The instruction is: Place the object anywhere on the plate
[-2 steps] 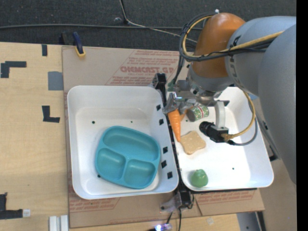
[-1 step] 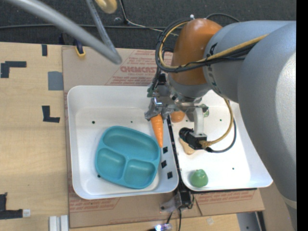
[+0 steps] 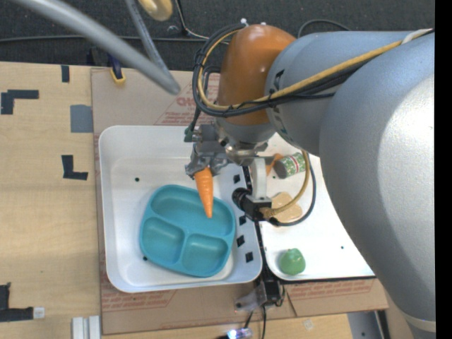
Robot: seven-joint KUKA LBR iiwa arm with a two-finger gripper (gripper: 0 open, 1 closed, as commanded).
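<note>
Huge grey arm of mine up close, pincer pinching the carrot over the blue plate; reckon next I lower and let go

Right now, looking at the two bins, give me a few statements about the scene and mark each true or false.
1. The end effector holds the carrot over the blue plate. True.
2. The blue plate sits in the right bin. False: it sits in the left bin.
3. A green ball lies in the right bin. True.
4. The plate is a single flat dish. False: it has three compartments.
</note>
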